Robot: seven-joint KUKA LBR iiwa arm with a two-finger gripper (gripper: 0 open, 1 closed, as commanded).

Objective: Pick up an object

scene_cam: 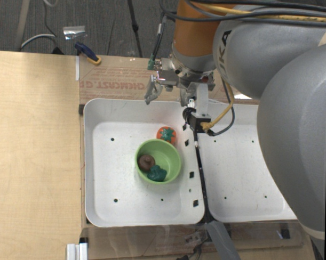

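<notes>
Your gripper (169, 95) hangs over the back rim of the left bin (104, 204), fingers spread, nothing between them. One finger (150, 94) shows clearly at the left; the other is hard to separate from the cabling and bracket beside it.

The green bowl (175, 156) sits mid-bin, well apart from the gripper. Inside it lie a brown round object (146, 162) and a teal object (157, 174), possibly crumpled; detail is too small to tell. An orange object (166, 134) touches the bowl's far rim, partly hidden behind it.

The arm (292, 104) covers much of the right bin (241, 193).
</notes>
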